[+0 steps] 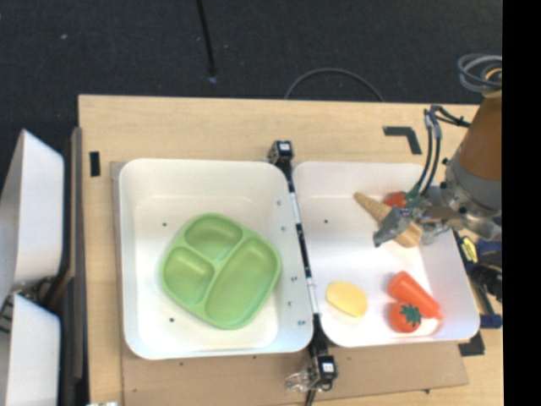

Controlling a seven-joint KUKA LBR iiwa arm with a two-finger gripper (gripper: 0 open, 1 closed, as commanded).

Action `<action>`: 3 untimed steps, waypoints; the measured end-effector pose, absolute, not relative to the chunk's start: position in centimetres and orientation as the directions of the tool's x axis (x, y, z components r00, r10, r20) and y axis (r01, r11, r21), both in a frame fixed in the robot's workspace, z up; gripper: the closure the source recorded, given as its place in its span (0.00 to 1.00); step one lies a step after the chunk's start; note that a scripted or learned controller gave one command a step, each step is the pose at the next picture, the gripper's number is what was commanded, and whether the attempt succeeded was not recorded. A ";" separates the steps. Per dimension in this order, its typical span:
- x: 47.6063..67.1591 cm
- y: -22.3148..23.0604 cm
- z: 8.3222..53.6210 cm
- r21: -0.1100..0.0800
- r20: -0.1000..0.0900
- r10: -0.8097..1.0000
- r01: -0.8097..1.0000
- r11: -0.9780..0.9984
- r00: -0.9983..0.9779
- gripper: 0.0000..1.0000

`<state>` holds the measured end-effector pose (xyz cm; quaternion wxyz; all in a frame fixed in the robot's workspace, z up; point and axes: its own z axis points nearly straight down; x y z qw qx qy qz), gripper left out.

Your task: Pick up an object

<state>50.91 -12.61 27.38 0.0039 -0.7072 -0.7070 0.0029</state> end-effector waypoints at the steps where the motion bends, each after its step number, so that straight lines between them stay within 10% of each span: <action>1: 51.1 -12.6 28.0 0.002 0.000 1.000 1.000 0.002 -0.002 0.00; 3: 50.5 -12.7 19.6 -0.003 -0.001 1.000 1.000 -0.003 0.003 0.00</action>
